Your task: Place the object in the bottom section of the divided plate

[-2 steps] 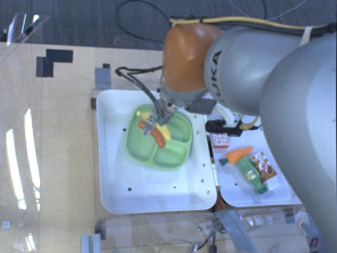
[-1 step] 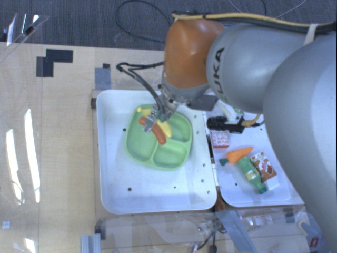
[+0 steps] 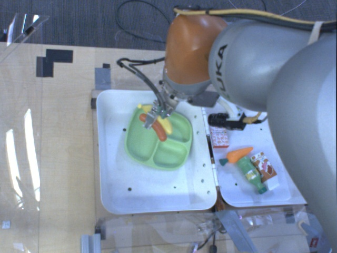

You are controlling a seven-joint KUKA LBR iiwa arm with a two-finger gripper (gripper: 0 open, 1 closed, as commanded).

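Pale wood bench [image 3: 52, 141], two shallow white bins side by side on it, seen from above at a slant.

Nearest things lie in the right bin [image 3: 231, 191]. A green bottle [image 3: 249, 174] lies on its side toward the near edge. A small brown-and-red box [image 3: 266, 168] lies just beside it on the right, touching or nearly so. Just beyond them a carrot [image 3: 239, 154] lies with its green end toward the bin's left edge. A red-and-white carton [image 3: 219, 137] sits farther back, close against that same left edge.

Left bin [image 3: 121, 194]: its near half is bare white floor. A green divided plate [image 3: 142, 146] sits past the middle, toward the right edge. The plate's near section holds nothing.

A red sausage [image 3: 159, 130] lies at a slant across the far part of the plate, its near end reaching toward where the ridges meet. A yellow piece [image 3: 165, 124] rests against its right side. I cannot tell which far compartment they occupy.

The gripper [image 3: 155, 115] is low over the sausage's far end, touching or just above it. Whether it is spread or pinching the sausage cannot be told.

Above it is the orange band [image 3: 189, 46], then the grey arm [image 3: 274, 62], which covers the right bin's far right corner.

Farther back are black marks [image 3: 52, 61] near the bench's far left, then dark carpet [image 3: 79, 4] with a loose black cable [image 3: 138, 22].
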